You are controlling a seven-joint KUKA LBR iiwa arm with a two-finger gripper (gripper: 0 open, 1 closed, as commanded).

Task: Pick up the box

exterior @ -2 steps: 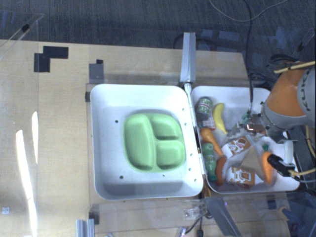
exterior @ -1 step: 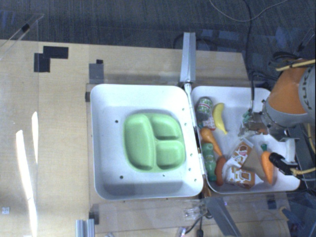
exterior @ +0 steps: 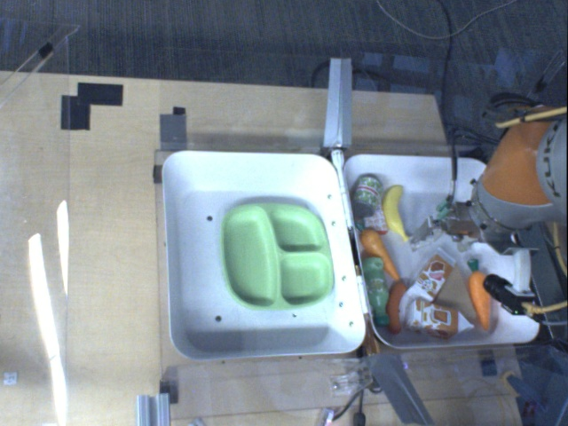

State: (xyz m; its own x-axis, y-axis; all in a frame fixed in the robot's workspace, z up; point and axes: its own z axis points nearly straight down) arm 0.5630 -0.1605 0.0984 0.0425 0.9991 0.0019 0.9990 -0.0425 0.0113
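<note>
Camera view: box point(exterior: 432, 296) among clutter in right bin point(exterior: 417, 169), end effector point(exterior: 448, 221) (finger state unreadable) above it.

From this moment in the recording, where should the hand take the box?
Judging by its pose, grip the box across its narrow sides near the upper end, coming from above. It lies flat and tilted among the carrot and other items, so side approaches look blocked.

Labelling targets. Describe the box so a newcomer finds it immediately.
Look in the right-hand white bin, at its near end. The box lies there on its side between two carrots, brown and white with printed pictures. It is the one flat-sided carton among rounded food items.
</note>
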